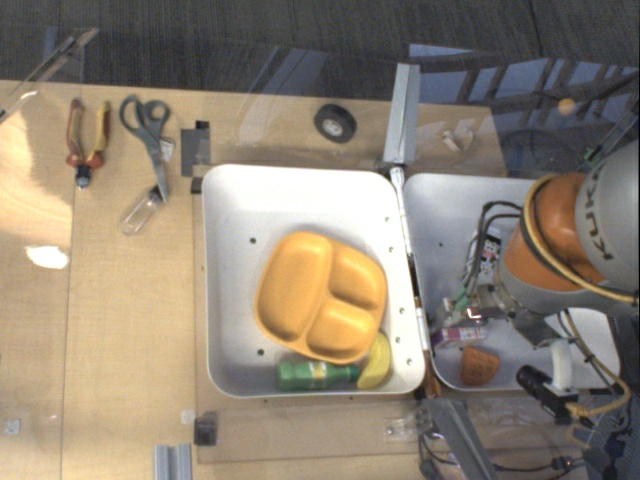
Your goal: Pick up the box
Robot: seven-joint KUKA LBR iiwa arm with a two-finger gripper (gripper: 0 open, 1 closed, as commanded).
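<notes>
A small flat box [459, 335] with a purple-and-white face lies near the front left corner of the right bin [440, 203]. My gripper [473, 303] hangs from the grey arm with its orange band [545, 258], just behind and above the box. Cables and the wrist body cover the gripper's tips. No part of the box appears lifted; it rests on the bin floor.
An orange-brown lump [479, 365] sits just right of the box. The left bin [225, 268] holds a yellow divided plate [322, 295], a green bottle [315, 374] and a yellow fruit [376, 362]. Scissors [150, 133], pliers [85, 138] and a tape roll [335, 122] lie on the bench.
</notes>
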